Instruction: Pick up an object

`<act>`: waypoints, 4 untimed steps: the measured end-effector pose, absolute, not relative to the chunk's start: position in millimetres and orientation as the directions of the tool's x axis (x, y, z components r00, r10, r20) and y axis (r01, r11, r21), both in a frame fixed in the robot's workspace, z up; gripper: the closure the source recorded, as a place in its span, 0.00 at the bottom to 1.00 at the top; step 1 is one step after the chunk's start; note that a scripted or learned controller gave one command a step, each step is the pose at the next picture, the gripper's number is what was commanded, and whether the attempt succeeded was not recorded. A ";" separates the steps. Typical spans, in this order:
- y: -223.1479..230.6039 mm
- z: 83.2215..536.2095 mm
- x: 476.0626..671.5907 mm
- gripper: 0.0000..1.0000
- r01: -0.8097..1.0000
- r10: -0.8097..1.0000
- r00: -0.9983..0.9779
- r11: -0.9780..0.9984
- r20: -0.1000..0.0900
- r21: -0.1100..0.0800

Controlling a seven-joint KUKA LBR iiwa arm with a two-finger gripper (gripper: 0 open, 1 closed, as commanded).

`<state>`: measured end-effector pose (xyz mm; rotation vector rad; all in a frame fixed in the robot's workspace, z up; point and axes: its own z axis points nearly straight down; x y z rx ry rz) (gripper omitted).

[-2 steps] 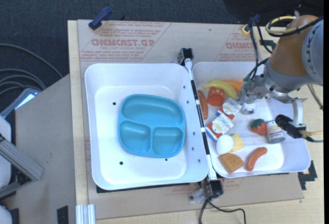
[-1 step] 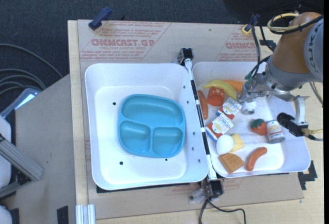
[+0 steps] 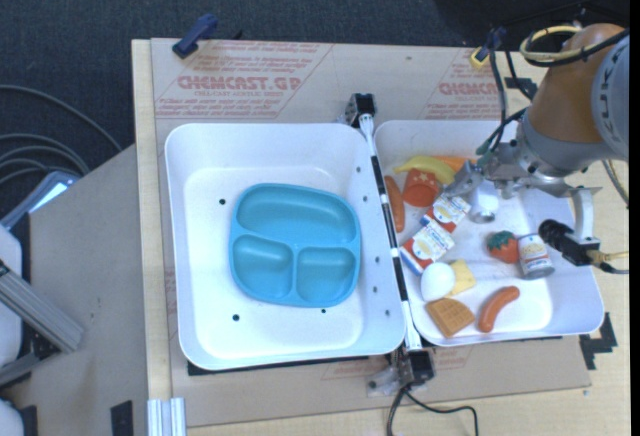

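Hovering low in the right bin (image 3: 578, 322), gripper (image 3: 478, 199) with jaws in a state impossible to tell, small packet (image 3: 448, 211) lying just left, slantwise.

The arm (image 3: 575, 129) was grey and rounded, with a broad orange band (image 3: 580, 49) above the wrist. A yellow cable (image 3: 548, 39) looped beside that band, and dark cabling trailed along the silvery metal wrist.

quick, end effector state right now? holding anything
End effector: low over the right bin beside the small packets; open or closed cannot be told, and nothing is visibly held.
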<state>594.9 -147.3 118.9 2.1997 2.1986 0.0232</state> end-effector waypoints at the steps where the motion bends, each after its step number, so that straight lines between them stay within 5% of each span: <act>1: -144.8 88.3 550.0 0.00 1.000 1.000 0.000 0.000 0.000 0.007; 2: -144.1 98.1 550.5 1.00 1.000 1.000 0.001 -0.001 0.001 0.008; 4: -144.0 117.6 551.1 1.00 1.000 1.000 0.002 -0.002 0.001 0.010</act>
